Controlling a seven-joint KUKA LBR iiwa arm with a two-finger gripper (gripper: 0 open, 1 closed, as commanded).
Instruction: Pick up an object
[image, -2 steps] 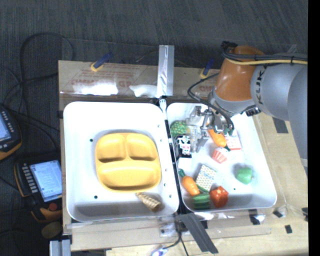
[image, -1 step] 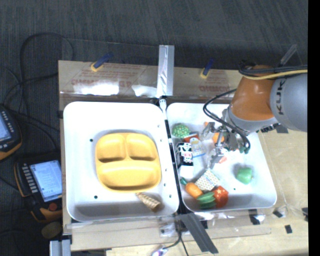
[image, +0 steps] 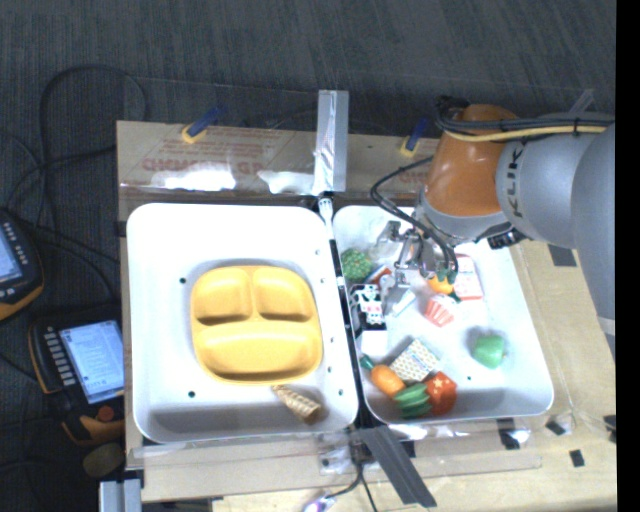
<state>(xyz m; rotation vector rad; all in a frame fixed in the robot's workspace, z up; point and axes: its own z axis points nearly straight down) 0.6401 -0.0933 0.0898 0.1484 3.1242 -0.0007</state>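
Nearest to the camera, at the 6 o'clock edge of the left shallow white bin (image: 160, 260), lies a small brown ridged cone-shaped toy (image: 299, 401), just below a yellow plastic plate with three compartments (image: 256, 320) that sits in the middle of this bin. At the 6 o'clock end of the right shallow white bin (image: 525, 345) several toys lie close together: an orange carrot-shaped piece (image: 386, 379), a green pepper-shaped piece (image: 413, 398), a red pepper-shaped piece (image: 441, 391) and a beige checkered block (image: 413, 357). Toward 3 o'clock from them is a green rounded toy (image: 489, 349), apart from the others. Farther up are a pink and white small piece (image: 438, 311), a black and white small figure (image: 369, 302) and a green bumpy ball (image: 356, 264). Above these toys, at the 12 o'clock part of the right bin, the metal two-finger gripper (image: 412, 268) is low; whether its fingers are apart or together I cannot tell. Behind it is the grey arm with orange band (image: 470, 170).
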